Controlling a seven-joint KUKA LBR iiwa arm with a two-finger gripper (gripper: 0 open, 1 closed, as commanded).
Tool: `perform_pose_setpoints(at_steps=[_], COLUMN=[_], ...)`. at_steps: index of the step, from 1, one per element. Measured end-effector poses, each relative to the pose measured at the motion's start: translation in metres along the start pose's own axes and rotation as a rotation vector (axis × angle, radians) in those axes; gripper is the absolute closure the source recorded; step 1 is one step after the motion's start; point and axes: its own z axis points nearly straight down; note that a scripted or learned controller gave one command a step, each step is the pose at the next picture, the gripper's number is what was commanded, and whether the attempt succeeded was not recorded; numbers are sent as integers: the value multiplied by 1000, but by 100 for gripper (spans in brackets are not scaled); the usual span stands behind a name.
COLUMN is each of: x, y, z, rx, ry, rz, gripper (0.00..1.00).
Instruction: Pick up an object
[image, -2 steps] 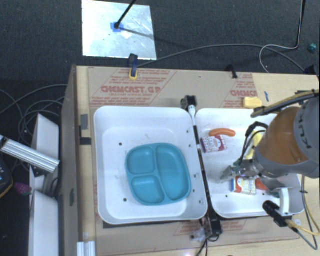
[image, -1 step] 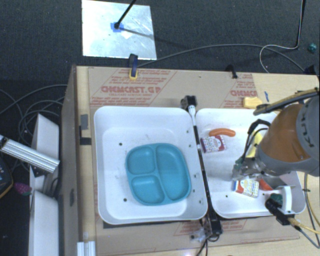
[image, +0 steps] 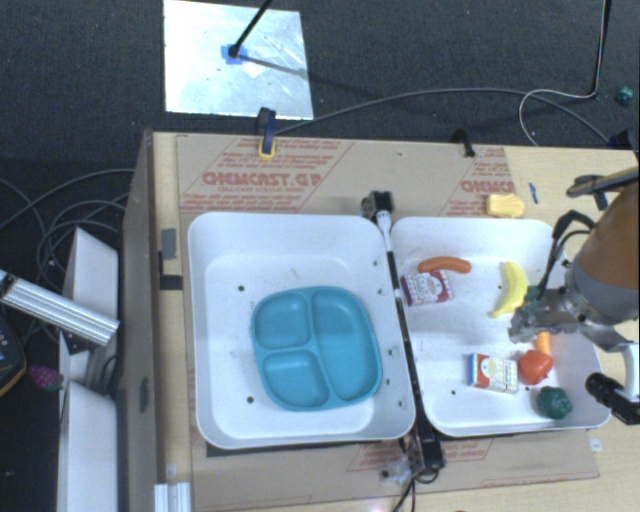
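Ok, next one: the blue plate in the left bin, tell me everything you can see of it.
The blue divided plate looks like light blue plastic, a rounded rectangle with raised ridges splitting it into three compartments: one long one on the right, two smaller ones on the left. It lies flat, right side up and slightly rotated, on the floor of the left white bin, toward its front right. Nothing lies in it or touches it.

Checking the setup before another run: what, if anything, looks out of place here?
One thing: a yellow block lies on the board beyond the right bin, outside both bins. The other items lie inside the right bin, and the blue divided plate sits flat in the left bin.
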Motion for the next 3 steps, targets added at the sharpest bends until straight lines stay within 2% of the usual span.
perform_pose_setpoints(at_steps=[1,2,3], x=[1,25,27], y=[0,-16,-18], z=[1,67,59], rx=[2,-9,-2], ry=[2,-4,3], rz=[-1,-1,-3], gripper=[0,0,100])
